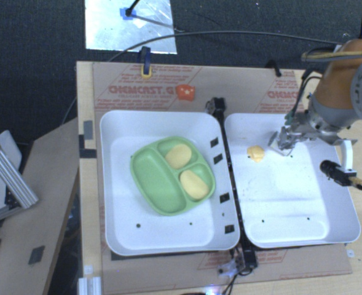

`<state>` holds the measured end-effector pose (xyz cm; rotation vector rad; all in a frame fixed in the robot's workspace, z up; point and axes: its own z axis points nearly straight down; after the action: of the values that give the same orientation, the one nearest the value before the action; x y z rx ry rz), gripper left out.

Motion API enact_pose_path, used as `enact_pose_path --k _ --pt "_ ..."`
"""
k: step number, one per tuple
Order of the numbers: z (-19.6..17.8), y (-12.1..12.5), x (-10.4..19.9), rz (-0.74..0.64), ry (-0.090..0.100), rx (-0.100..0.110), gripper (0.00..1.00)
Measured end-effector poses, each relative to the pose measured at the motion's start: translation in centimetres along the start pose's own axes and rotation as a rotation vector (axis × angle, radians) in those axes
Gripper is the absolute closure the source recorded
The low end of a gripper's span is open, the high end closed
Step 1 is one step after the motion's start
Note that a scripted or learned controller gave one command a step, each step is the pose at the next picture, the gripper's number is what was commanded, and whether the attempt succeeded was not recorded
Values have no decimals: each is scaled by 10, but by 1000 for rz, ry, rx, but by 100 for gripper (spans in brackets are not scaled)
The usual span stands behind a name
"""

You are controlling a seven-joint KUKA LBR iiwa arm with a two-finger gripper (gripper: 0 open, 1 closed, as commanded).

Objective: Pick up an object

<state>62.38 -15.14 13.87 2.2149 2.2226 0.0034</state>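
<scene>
The gripper [284, 141] is seen low over the right bin [291, 226], near its far wall, with the grey arm [346, 85] and its orange band reaching in from the right. Whether the gripper is wide or narrow cannot be told from this slant, and nothing is seen held in it.

Just to the gripper's left, apart from it, a small yellow lump [255, 153] lies on the bin floor; this is judged the nearest thing to be picked. It looks like a toy food piece: probably light, rounded and smooth, perhaps a little soft, so it may roll or slip away if pinched off-centre. A hold across its middle, from straight above, would likely be the safest. Its exact shape is too small to be made out.

In the left bin [122, 226] a green divided plate [162, 177] rests, with two pale yellow oval pieces [179, 155] [193, 184] laid in separate compartments on its right side. These too seem light, but the compartment rims would likely hinder a grasp.
</scene>
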Motion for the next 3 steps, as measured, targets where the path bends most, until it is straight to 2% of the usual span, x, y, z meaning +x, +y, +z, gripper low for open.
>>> enact_pose_path --k 2,3 --pt "-120 3 2 -3 -1 -4 100" --pt "-122 -1 51 -5 2 2 100"
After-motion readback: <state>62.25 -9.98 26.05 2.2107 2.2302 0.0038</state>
